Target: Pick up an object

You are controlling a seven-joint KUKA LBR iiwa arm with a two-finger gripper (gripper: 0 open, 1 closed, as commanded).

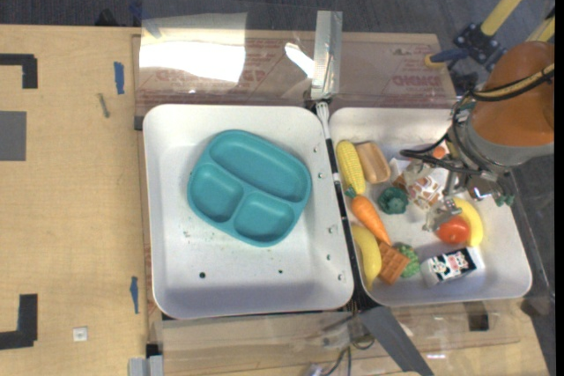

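Observation:
The right bin [522, 276] holds several toy foods. Along its left side lie a corn cob [350, 165], a tan bread piece [374, 161], a carrot [370, 218] and a yellow banana [367, 251]. A dark green piece [393, 201] sits mid-bin beside a white and red packet [426, 187]. A red tomato [453, 230] rests against a yellow fruit [474, 218], with a small white carton [451, 265] in front. My gripper [442, 191] hangs low over the packet, just above the tomato. The wrist hides what lies under it.
The left bin [176, 277] bears a teal divided plate [251, 187]. A metal divider post [326, 57] stands at the back between the bins. A small orange and green piece [398, 261] lies near the front of the right bin. The wooden bench [62, 189] spreads to the left.

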